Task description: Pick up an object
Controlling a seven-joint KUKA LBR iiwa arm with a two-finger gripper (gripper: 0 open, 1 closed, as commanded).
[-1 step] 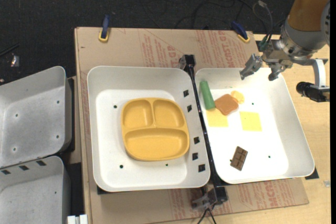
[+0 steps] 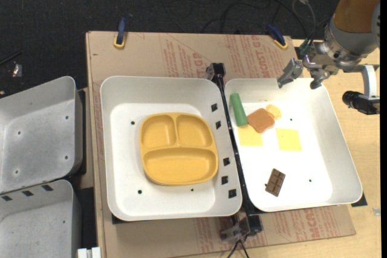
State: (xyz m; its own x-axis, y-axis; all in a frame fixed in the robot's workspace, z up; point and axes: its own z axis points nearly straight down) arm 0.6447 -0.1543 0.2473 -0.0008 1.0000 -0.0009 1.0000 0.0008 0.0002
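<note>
The right bin (image 2: 338, 130) holds a green stick (image 2: 237, 109), an orange-brown piece (image 2: 261, 121), a small yellow bit (image 2: 274, 110), two flat yellow squares (image 2: 289, 139) (image 2: 251, 137) and a brown chocolate-like block (image 2: 275, 182). My gripper (image 2: 301, 75) hangs above the bin's back right corner, well clear of all of them. Its two dark fingers (image 2: 289, 74) are spread apart with nothing between them.
The left bin (image 2: 118, 130) carries a yellow divided plate (image 2: 179, 148). A black divider (image 2: 227, 130) with clips runs between the bins. Grey lids (image 2: 36, 124) lie left of the bench. Cables trail across the dark floor behind.
</note>
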